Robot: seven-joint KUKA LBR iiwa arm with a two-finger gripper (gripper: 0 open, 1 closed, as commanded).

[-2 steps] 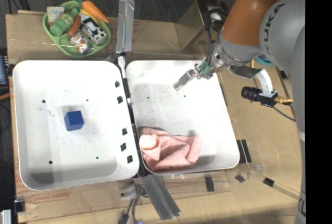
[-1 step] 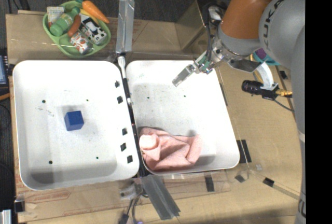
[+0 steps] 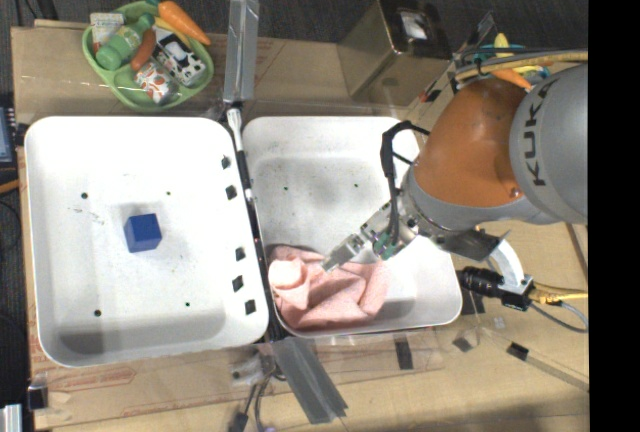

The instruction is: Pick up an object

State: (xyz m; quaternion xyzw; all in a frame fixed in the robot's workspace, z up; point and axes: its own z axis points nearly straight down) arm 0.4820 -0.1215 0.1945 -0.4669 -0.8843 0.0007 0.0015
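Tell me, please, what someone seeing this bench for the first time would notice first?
The big grey arm with its orange band dominates the right side, its gripper reaching down onto a crumpled pink cloth at the near edge of the right white bin. In the left white bin a small blue cube sits alone. Behind that bin, a green bowl of toy food adds a splash of colour.

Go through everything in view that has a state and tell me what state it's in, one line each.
Pink cloth: crumpled at the near edge of the right bin.
Blue cube: resting flat in the left bin, untouched.
Claw: low over the cloth's top edge; holding anything, can't tell.
Green bowl: upright on the bench beyond the left bin, heaped with small toys.
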